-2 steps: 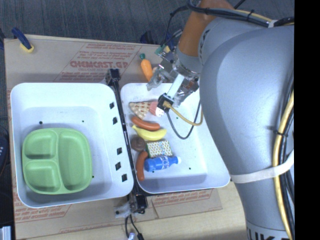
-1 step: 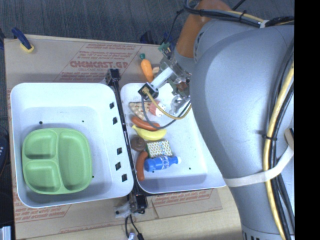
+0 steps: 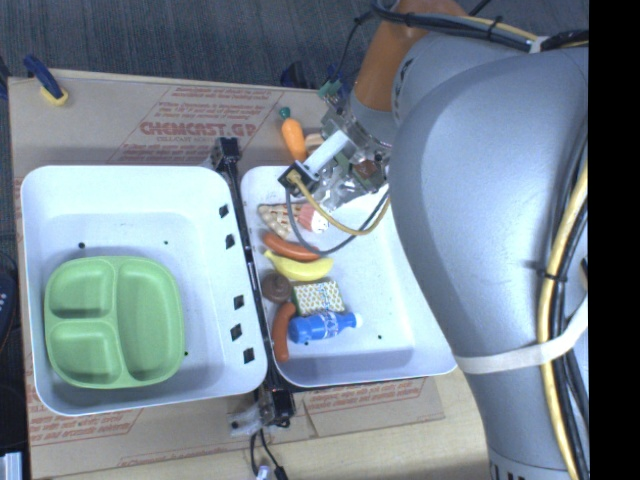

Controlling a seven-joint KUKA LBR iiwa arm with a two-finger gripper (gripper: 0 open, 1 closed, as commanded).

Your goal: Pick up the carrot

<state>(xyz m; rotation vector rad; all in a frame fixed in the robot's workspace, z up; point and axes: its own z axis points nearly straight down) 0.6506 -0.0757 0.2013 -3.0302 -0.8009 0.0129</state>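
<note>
The carrot (image 3: 292, 138), orange with a green tip, lies at the far side of the scene, just beyond the far rim of the right bin, over the printed cardboard (image 3: 200, 118); whether it rests there or is lifted cannot be told. At the left, the left bin (image 3: 120, 183) holds a green divided plate (image 3: 113, 320) towards its near left corner. The right bin (image 3: 400, 298) carries a cluster along its left side. From far to near this is a flat tan piece (image 3: 274, 215), an orange-red sausage shape (image 3: 290, 245), a yellow banana (image 3: 300, 265), a brown round thing (image 3: 275, 287), a checkered yellow-green block (image 3: 318, 295), a blue bottle (image 3: 322, 326) lying on its side, and a reddish long piece (image 3: 283, 330) against the left wall. The gripper (image 3: 343, 180) hangs over the far end of the right bin, just right of the carrot, above a small red-and-white thing (image 3: 312, 219). Whether it is open or closed cannot be told, and nothing is seen held in it. The grey arm (image 3: 480, 218) rises at the right.
</note>
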